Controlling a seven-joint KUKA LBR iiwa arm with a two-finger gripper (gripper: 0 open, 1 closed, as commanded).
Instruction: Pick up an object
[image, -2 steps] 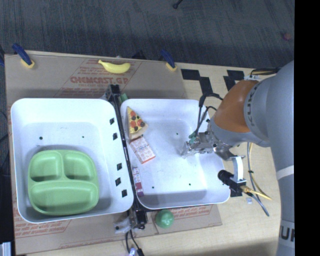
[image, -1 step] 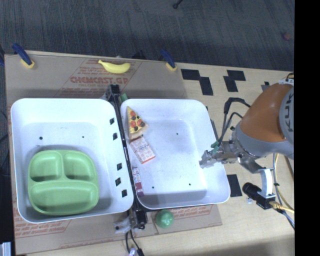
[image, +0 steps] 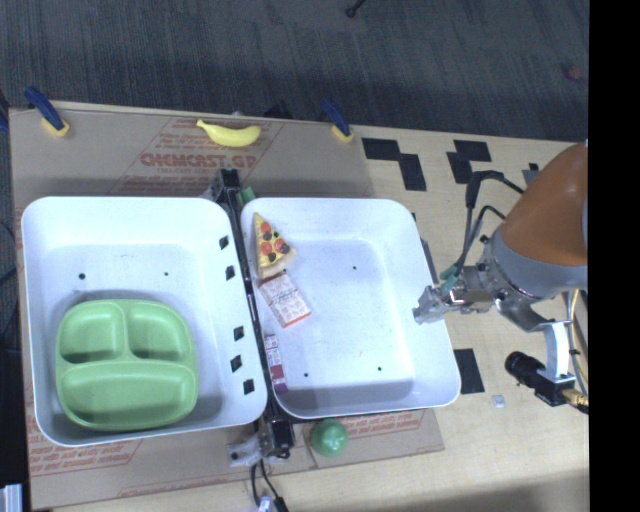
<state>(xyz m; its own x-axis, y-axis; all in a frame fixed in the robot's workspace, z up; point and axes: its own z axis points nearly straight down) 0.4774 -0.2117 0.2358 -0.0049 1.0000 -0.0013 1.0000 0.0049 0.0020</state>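
Observation:
A toy pizza slice (image: 269, 244) lies at the back left corner of the right bin (image: 400, 380). Just in front of it rests a small white and red packet (image: 285, 300). My gripper (image: 432, 306) hovers over the right rim of the right bin, far to the right of both objects, with nothing seen between its fingers. The arm with its orange band (image: 550, 205) comes in from the right.
A green divided plate (image: 125, 362) fills the front of the left bin (image: 40, 230). A yellow banana (image: 229, 131) lies on the cardboard behind the bins. A green ball (image: 328, 437) sits on the bench in front of the right bin.

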